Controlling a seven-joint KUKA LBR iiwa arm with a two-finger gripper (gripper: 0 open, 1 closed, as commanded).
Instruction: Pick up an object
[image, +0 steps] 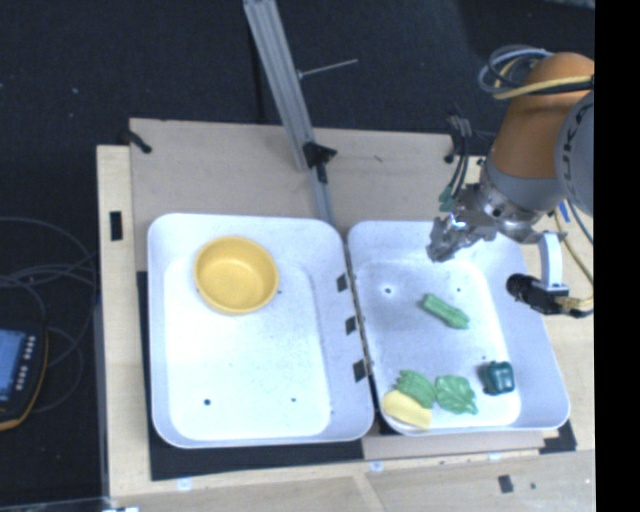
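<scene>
**Fingers over right bin, state unreadable**

Fingers first: mine hang at the gripper (443, 247) tip over the far edge of the right bin (520, 300), too dark and small to read, so I cannot tell if they are spread or pinched. Nothing visible between them.

Left to right now. Left bin (240, 390) holds a yellow bowl (236, 274), upright, in its far-left part. Bins sit touching side by side, dark clips along the seam. A grey metal rail (285, 90) slants down to that seam from the top.

Right bin: green pickle-shaped piece (444, 310) lies mid-bin, closest thing to my gripper but apart from it, below and slightly right. Near front edge: yellow piece (405, 408) touching a green leafy piece (416, 386), second green leafy piece (456, 393) just beside, dark teal block (497, 377) further right.

My arm (535, 130) comes in from upper right, orange band above grey wrist.
</scene>
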